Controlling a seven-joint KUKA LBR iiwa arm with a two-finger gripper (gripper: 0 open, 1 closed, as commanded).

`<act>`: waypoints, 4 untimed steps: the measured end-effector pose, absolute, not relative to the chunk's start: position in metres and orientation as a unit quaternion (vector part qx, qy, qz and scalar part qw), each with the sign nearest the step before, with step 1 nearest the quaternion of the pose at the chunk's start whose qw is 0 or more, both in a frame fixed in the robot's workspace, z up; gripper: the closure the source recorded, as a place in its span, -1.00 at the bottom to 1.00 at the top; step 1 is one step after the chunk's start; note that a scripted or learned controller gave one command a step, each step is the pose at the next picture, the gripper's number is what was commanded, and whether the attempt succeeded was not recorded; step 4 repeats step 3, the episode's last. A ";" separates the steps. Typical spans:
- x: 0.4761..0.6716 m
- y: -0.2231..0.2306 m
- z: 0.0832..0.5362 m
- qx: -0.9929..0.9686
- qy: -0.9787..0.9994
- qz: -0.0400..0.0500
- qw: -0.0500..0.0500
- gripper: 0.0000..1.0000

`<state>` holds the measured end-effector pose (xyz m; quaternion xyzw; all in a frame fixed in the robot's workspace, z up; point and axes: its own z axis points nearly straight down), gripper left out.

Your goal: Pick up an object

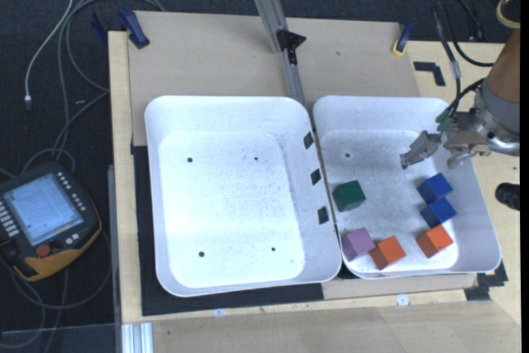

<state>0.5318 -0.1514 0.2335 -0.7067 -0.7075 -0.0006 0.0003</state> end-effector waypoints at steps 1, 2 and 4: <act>0.498 -0.092 0.161 -0.705 -0.709 0.002 0.006 -1.00; 0.495 -0.045 0.248 -0.704 -0.710 -0.004 -0.003 -1.00; 0.507 -0.042 0.197 -0.707 -0.707 0.002 0.003 -1.00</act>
